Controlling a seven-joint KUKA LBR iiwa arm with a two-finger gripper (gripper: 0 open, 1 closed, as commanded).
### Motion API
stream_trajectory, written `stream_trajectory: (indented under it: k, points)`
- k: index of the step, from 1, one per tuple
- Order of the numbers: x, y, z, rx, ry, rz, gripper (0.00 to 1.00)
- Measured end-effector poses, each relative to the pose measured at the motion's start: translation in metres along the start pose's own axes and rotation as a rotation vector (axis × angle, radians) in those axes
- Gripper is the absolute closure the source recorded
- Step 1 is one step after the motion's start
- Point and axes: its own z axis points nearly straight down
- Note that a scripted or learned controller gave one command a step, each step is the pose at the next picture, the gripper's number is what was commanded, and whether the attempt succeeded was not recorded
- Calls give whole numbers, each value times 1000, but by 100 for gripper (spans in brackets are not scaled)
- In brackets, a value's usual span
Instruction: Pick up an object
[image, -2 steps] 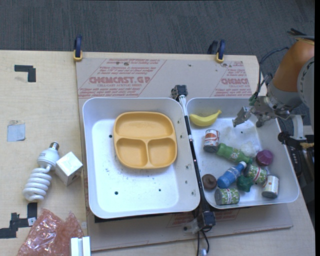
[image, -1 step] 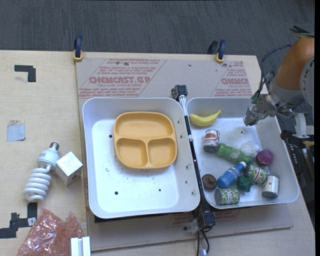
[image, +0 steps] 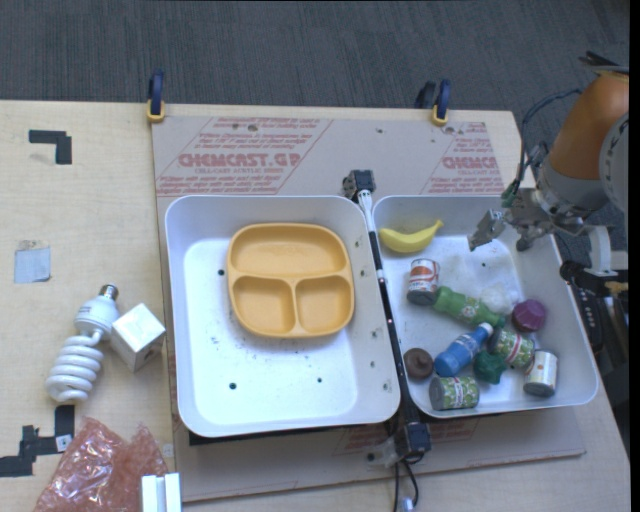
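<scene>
Hovering over the far right part of the right bin (image: 575, 385), the gripper (image: 505, 228) carries nothing that can be seen, and its spread cannot be told; inside that bin a banana (image: 410, 236) lies at the far left corner, with a red-labelled can (image: 423, 280) just nearer, its print too small to read; a green bottle (image: 464, 305), a blue bottle (image: 462, 351), a purple lid (image: 529, 315) and a chocolate doughnut (image: 418, 362) crowd the near half; left of the bin sits an orange divided plate (image: 291, 278); beyond it the board (image: 240, 155) reads "CHEMCAST GP" in red.
</scene>
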Motion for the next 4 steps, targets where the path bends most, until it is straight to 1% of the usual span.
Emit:
stream_trajectory:
  k: [1, 2, 3, 4]
  points:
    - [79, -2, 12, 4, -3, 5, 0]
    - [103, -71, 4, 3, -2, 8, 0]
    - [102, -70, -6, 0, -3, 9, 100]
    - [48, -11, -66, 2, -4, 6, 100]
